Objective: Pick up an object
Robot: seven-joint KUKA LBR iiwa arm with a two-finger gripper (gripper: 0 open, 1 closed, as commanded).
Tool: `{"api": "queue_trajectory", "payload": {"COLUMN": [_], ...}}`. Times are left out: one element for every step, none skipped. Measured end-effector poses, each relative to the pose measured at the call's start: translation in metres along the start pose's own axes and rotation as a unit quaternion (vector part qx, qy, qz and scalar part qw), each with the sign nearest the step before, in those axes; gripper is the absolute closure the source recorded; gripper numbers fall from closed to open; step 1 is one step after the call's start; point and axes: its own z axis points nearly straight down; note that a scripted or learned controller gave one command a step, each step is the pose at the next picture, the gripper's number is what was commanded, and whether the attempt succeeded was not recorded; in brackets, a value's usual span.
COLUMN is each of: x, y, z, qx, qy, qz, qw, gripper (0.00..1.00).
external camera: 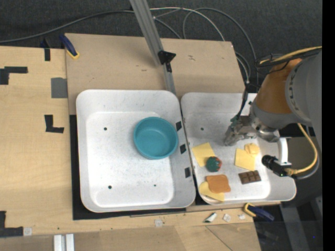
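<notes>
Wooden worktop (31, 98) carries two white bins side by side on a plywood board (115, 61). Black tape marks (51, 123) sit toward the worktop's left edge. Grey metal pole (149, 33) slants across the far edge, cables (209, 17) trailing behind it. Blue-and-yellow clamps at the board's far-left corner (69, 46) and near the front-right corner (257, 211).

A blue bowl (155, 137) sits in the left bin (94, 150). The gripper (233, 136) hangs over the right bin (209, 111), above yellow blocks (246, 158).
</notes>
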Motion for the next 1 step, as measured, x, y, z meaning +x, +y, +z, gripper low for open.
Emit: {"api": "queue_trajectory", "payload": {"x": [0.0071], "y": [0.0075], "z": [-0.0578], "qx": [-0.003], "qy": [0.000], "qz": [0.000], "qw": [1.0000], "gripper": [1.00]}}
